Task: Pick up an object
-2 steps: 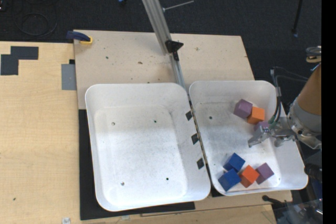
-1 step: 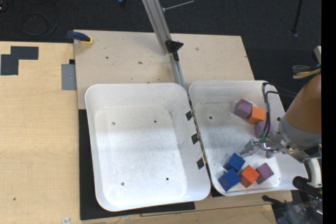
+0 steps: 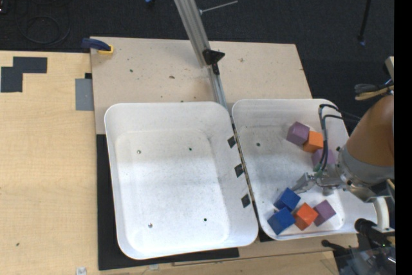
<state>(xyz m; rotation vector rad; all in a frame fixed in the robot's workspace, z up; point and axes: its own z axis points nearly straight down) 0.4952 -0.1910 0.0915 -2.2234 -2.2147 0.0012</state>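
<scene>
The right bin (image 3: 270, 119) holds small cubes, likely light, stiff foam, easiest pinched across flat opposite faces: by its near edge two blue cubes (image 3: 284, 209), above them the gripper (image 3: 309, 181), its finger state unclear.

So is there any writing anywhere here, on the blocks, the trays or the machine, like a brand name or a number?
None that can be read.
Blocks in the right bin: plain purple, orange and blue faces, no marks.
Left bin: dark specks, no letters.
Arm: no readable label.
Black shapes on the wooden board: plain patches, not text.
</scene>
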